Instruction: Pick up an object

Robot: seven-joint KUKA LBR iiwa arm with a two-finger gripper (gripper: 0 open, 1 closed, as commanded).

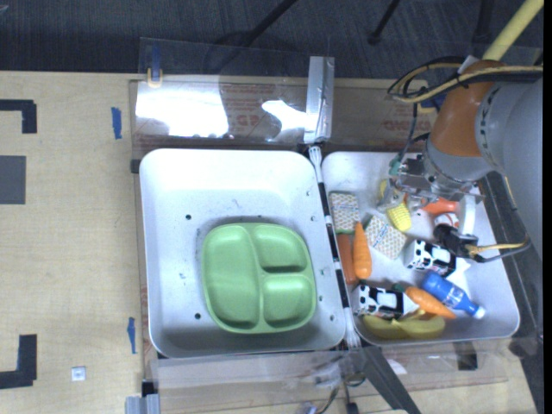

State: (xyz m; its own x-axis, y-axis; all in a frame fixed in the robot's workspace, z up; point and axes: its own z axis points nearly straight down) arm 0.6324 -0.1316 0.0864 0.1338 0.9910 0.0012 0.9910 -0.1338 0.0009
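The right-hand shallow white bin (pixel 504 313) holds a clutter of small things, any of which could be picked. Nearest the claw (pixel 404 198) is a small yellow corn-like toy (pixel 398 217), lying just below it, toward the bin's upper middle. Whether the claw touches that toy, and whether the claw is apart or together, cannot be told from this slanted view. Beside the yellow toy lie two pale mesh-patterned pads (pixel 385 236), and to their left an orange carrot-shaped toy (pixel 360 250) lies along the bin's left wall. A black-and-white cow-patterned toy (pixel 430 255) sits right of centre, with a second one (pixel 380 300) near the front. A blue plastic bottle with a white cap (pixel 451 295) lies tilted at the front right, touching another orange carrot (pixel 428 301), and a yellow banana (pixel 398 325) curves along the front wall.

The grey arm with its orange band (pixel 457 123) comes in from the right above this bin. The left-hand white bin (pixel 172 188) carries a green divided plastic plate (pixel 257 274). Both bins rest on the pale wooden counter (pixel 69 231).
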